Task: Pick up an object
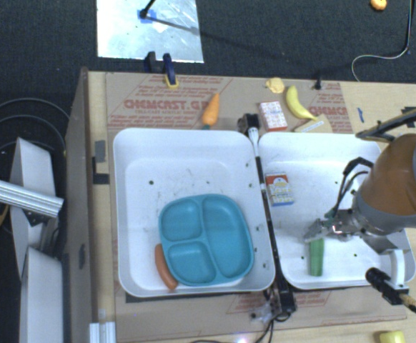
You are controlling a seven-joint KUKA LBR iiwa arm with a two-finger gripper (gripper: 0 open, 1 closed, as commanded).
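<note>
Target looks like the green block-shaped plastic object [315,256], lying flat in the right white bin [304,152], near its front wall. Long axis runs front-to-back in frame, near vertical, top end toward the gripper [327,227]. Gripper sits just above that end, close or touching, can't tell which. Finger state: can't tell, too blurred. Reads as approach step, no grasp visible. Next move needs jaws straddling the short axis, then descend and close. Small red-and-white carton [279,189] lies further back from the block, by the divider.
</note>
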